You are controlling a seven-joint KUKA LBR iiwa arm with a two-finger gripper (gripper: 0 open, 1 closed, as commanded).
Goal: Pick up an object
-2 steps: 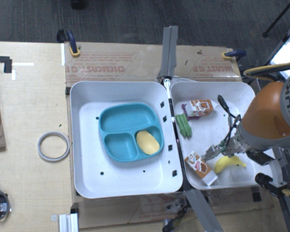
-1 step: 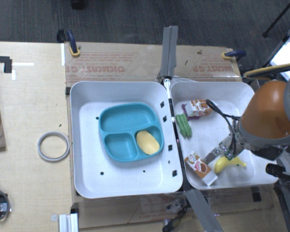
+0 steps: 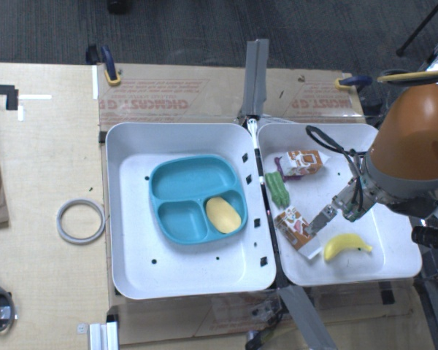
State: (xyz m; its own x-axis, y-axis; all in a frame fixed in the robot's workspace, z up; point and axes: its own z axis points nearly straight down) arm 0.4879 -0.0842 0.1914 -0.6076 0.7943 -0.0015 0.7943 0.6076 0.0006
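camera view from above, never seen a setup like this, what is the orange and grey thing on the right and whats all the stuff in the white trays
The orange and grey thing is a robot arm, reaching in from the right. The camera is fixed above the bench and looks down at a slant. At the arm's tip is its claw, low over the right shallow white bin. I see nothing between its fingers.

That bin holds a yellow plastic banana, a green pickle-shaped toy and two small red-and-white snack packets, one near the top and one beside the claw.

The left white bin holds a blue divided plastic plate with a pale yellow lemon-shaped toy in one compartment.

On the wooden bench lies a grey ring.
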